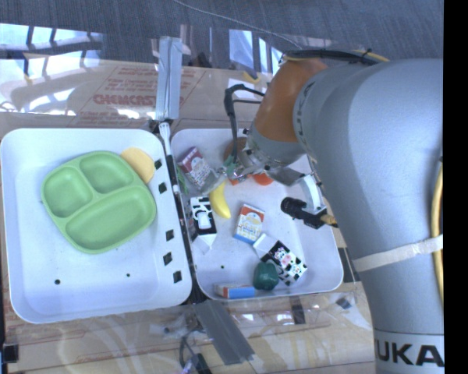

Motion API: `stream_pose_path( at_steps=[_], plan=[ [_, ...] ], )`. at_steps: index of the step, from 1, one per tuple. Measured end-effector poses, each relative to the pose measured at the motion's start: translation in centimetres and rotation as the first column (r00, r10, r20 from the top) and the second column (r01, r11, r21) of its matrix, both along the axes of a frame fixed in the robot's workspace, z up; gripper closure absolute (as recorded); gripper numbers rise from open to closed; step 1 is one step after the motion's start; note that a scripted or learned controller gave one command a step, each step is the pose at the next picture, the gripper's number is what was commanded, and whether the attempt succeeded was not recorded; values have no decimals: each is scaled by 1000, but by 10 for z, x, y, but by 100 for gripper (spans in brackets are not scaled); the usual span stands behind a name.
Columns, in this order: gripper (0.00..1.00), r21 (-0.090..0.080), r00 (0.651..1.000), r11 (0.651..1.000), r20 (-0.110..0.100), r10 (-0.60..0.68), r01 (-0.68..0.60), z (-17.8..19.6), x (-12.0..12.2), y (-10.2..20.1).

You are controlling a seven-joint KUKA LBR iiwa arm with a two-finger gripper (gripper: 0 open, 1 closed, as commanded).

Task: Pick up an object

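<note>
the grey arm [374, 170] reached in from the right over the right bin [327, 275], its orange band [285, 104] above the wrist. the gripper [238, 166] sat low near the bin's upper middle, beside a red object [261, 179]; its state could not be told. in that bin lay a yellow banana [220, 201], a small carton [249, 224], a black and white patterned piece [285, 262], a dark green object [266, 275] and a packet [193, 164] near the divider. the left bin [31, 287] held a green divided plate [100, 201] with a yellow object [140, 163] touching its upper right edge.
</note>
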State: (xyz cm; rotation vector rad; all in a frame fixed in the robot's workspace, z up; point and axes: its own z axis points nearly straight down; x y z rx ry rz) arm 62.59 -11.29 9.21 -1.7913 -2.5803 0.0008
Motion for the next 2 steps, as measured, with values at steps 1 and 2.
stream_pose_path(
  at_steps=[1, 2],
  plan=[
    [100, -1, 1000, 1000, -1, 10, -10, 10, 1, 2],
    [100, 3, 999, 999, 7, -43, 43, 104, -6, 90]
  ],
)
